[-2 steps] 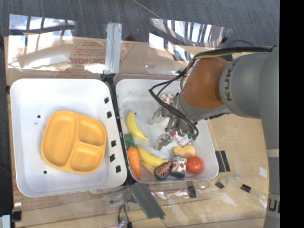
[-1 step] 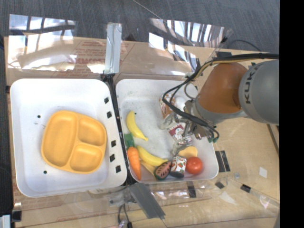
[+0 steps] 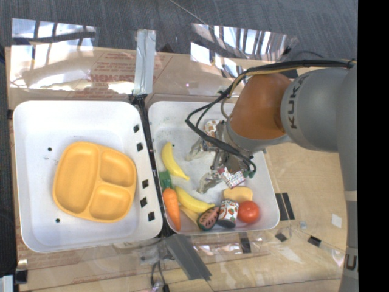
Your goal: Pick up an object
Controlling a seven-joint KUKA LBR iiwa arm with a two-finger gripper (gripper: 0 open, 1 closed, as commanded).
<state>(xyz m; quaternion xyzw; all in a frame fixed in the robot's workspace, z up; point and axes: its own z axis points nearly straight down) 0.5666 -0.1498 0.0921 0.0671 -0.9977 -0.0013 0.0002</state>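
My gripper (image 3: 204,165) hangs over the middle of the right bin (image 3: 176,111), below the orange wrist band. Its two metal fingers (image 3: 196,149) stand spread, open, with bare bin floor between them. A yellow banana (image 3: 172,161) lies just left of the fingers, apart from them. A small red-and-white packet (image 3: 234,176) sits by the gripper's right side. Along the bin's near edge lie a second banana (image 3: 193,201), a carrot (image 3: 171,208), a red tomato (image 3: 248,212), a yellow fruit piece (image 3: 237,194), a small can (image 3: 228,211) and a dark red slice (image 3: 208,218).
The left bin (image 3: 36,120) bears a yellow divided plate (image 3: 94,180). A black divider with clips (image 3: 146,163) runs between the bins. Black cables (image 3: 209,111) loop from the wrist over the right bin's far part. A small green piece (image 3: 164,179) lies by the divider.
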